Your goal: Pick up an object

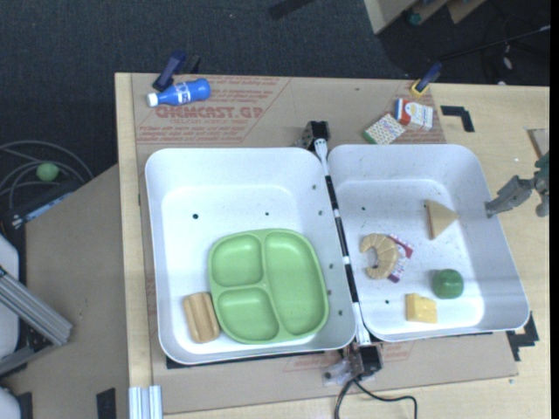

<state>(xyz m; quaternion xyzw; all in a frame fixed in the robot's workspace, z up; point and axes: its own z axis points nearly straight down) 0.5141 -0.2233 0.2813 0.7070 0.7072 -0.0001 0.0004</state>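
- Looking down at a slant on a tan surface (262, 103) carrying two shallow white bins side by side.
- Sitting in the left bin (175, 190): a green divided plate (266, 285) with three compartments, lying toward the near right part of the bin.
- Lying just beside the plate's near left edge: a small tan wooden block (201, 316), close to the bin's near left corner.
- Holding several small objects in the right bin (384, 168), all apart from one another.
- Resting near the left middle of the right bin: a tan croissant-shaped piece (380, 255), with a small red and white scrap touching its right side.
- Lying toward the far right of that bin: a pale tan wedge (438, 218).
- Sitting near the right wall, toward the near side: a round green object (448, 284).
- Lying just left of and nearer than the green object: a yellow block (421, 308).
- Reaching in at the right edge, beside the right bin's outer rim: the grey end effector (515, 195), well apart from every object in the bins and holding nothing; impossible to tell how far apart its jaws are standing.
- Lying on the surface beyond the left bin: a blue and white bottle (181, 92) on its side.
- Scattered on the surface beyond the right bin: a small checked item (384, 130) and a small red, white and blue carton (414, 113).
- Spreading beyond the surface: dark carpeted floor (131, 24), with a coiled cable and a small green ball (47, 172) at the left.
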